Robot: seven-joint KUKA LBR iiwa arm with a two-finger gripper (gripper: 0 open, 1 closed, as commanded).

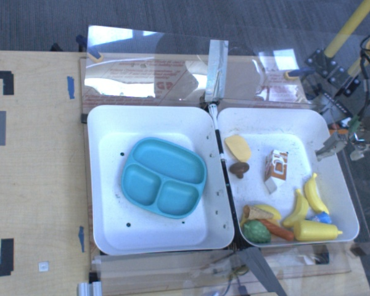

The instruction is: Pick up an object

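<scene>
Camera view | tool (pixel 334 142) at right bin's (pixel 296 117) far-right rim, grip state cannot be told | two yellow plastic bananas (pixel 305 201) near-right in that bin | blue three-compartment plastic plate (pixel 163 177) in left bin (pixel 105 184)

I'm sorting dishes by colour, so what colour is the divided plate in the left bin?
Light blue, clear in the camera view: the divided plate.

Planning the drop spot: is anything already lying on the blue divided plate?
No: the blue divided plate in the left bin has all three compartments bare.
</scene>
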